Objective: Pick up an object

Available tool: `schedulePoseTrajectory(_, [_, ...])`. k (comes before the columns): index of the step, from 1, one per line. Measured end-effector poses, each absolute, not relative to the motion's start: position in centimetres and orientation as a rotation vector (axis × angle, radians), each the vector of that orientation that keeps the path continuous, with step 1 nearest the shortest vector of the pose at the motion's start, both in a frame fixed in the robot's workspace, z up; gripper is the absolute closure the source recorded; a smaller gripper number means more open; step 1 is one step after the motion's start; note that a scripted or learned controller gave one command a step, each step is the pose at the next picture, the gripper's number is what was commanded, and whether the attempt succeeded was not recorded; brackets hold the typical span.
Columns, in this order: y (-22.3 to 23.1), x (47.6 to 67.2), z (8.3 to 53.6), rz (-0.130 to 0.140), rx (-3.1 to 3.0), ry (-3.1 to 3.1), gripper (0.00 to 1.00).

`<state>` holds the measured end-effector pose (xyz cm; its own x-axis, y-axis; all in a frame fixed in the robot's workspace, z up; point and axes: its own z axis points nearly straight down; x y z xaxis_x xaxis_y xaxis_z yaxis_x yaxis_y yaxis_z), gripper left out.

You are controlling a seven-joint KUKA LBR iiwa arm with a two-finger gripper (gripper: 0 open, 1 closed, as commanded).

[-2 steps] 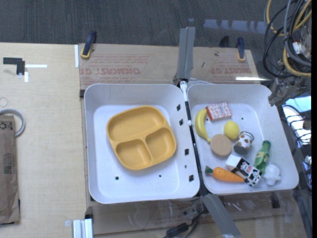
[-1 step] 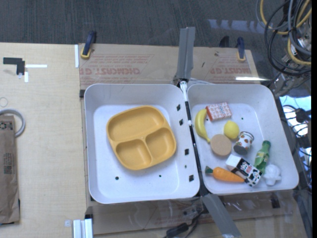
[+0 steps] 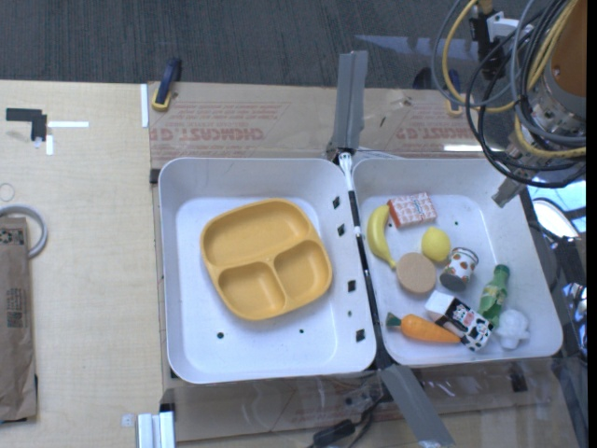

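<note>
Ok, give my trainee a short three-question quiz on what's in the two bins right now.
1. True or false: the yellow tray lies in the left bin.
2. Which touches the lemon? A) the carrot B) the round biscuit C) the green bottle
3. Fill in: the banana lies along the right bin's ____ wall.

Key: 1 true; 2 B; 3 left.
</note>
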<state>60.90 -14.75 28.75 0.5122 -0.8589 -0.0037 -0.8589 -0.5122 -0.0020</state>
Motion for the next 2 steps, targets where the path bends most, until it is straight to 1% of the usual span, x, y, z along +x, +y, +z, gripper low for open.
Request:
schedulePoseTrajectory(1, [-12.4,61.6,31.5,0.001,-2.795,1.425,1.0])
schedulePoseTrajectory(2, [-12.0,63.9,26.9,0.004,-3.013,0.881,1.0])
